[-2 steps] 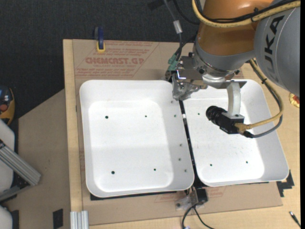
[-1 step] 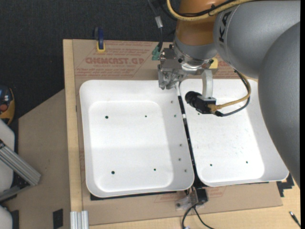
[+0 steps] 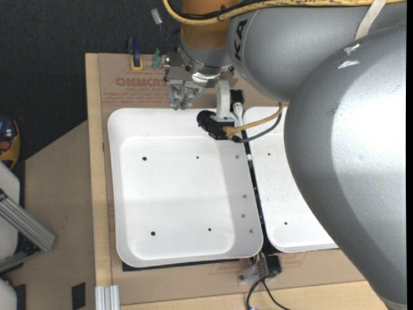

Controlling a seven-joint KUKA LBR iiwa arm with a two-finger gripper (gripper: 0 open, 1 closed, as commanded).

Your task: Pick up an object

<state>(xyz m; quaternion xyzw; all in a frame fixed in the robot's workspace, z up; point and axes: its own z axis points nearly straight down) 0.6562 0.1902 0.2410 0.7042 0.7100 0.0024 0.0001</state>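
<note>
My gripper (image 3: 180,98) hangs below the orange band of the arm, over the far rim of the left white bin (image 3: 122,173), near its back middle. Nothing shows in it. A black part with yellow and white cables (image 3: 216,125) hangs from the wrist just right of it, over the back right corner of that bin. The left bin's floor shows small dark dots and a shadow across its middle. The grey arm hides most of the right bin (image 3: 290,231), leaving its left strip and front edge in sight.
Both bins rest on a brown cardboard-topped bench (image 3: 97,108). Blue and green clamps (image 3: 137,54) sit at its back edge. An aluminium bar (image 3: 26,223) lies off the bench at the left. A small connector with a cable (image 3: 266,267) sits at the front edge.
</note>
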